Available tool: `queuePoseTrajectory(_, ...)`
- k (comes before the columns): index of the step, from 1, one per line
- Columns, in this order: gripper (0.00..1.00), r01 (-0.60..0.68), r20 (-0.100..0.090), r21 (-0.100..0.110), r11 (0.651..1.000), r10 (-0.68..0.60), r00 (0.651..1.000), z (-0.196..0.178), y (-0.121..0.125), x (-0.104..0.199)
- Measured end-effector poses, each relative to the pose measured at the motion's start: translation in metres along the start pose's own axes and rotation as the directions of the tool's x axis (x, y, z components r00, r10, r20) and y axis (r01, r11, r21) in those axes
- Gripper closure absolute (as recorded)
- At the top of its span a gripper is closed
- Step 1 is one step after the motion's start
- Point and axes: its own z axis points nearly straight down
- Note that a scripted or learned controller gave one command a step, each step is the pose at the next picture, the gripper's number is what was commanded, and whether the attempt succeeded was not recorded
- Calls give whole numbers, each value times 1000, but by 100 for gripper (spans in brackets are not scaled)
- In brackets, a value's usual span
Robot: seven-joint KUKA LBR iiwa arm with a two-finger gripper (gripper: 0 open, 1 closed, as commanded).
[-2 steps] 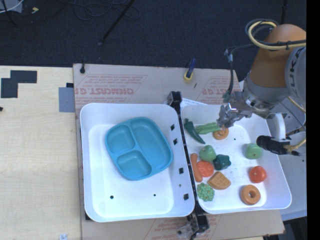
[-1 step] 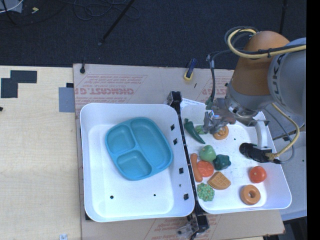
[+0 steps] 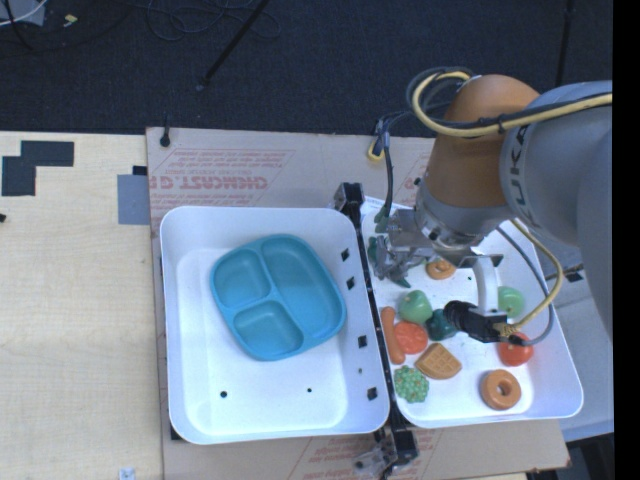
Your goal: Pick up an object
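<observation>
While arm (image 3: 520, 158) reaches over right bin (image 3: 560, 388), gripper (image 3: 392, 258) hangs low near its far-left corner; claw state unclear. Blue tray (image 3: 275, 293) in left bin (image 3: 190, 368).

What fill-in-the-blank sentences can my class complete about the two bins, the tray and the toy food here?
1. The blue tray has ___ compartments.
2. The tray lies in the ___ bin.
3. The doughnut lies in the ___ bin.
4. The tool hangs over the ___ bin.

Missing words: three; left; right; right
</observation>
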Motion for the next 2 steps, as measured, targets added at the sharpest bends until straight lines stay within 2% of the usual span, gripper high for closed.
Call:
queuePoseTrajectory(1, 100, -1, 1, -4, 1000, 1, 1000, -20, -12, 18)
queuePoseTrajectory(2, 100, 1, 2, -3, 1000, -1, 1000, -20, 0, 16)
